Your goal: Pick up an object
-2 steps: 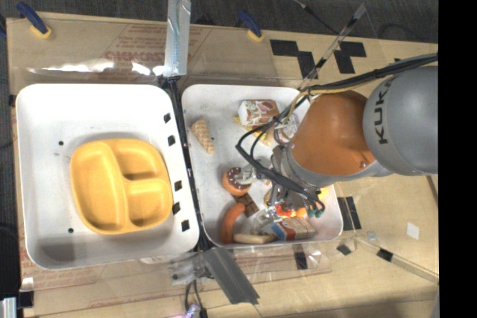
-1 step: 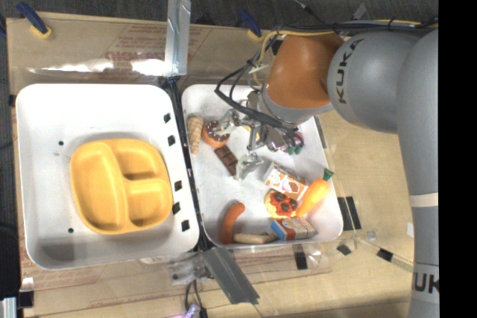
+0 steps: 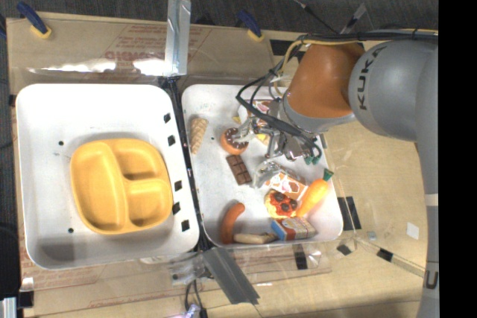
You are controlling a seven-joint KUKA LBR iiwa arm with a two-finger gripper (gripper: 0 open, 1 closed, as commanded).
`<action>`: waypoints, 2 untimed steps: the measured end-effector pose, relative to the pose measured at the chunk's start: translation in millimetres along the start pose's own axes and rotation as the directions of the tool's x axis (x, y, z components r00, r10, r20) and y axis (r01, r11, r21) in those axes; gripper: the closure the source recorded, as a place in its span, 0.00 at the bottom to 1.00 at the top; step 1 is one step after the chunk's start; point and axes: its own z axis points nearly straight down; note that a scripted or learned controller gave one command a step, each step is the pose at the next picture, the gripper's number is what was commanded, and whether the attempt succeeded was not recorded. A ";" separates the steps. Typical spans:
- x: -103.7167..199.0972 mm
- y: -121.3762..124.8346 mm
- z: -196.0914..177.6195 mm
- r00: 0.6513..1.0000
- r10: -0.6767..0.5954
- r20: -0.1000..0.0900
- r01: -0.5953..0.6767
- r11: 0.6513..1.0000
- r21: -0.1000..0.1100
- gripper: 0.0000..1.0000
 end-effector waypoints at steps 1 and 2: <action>6.2 67.1 0.8 0.983 0.185 -0.001 -0.185 0.983 -0.001 0.00; 1.6 49.6 -1.1 0.995 0.099 0.004 -0.099 0.995 0.001 0.00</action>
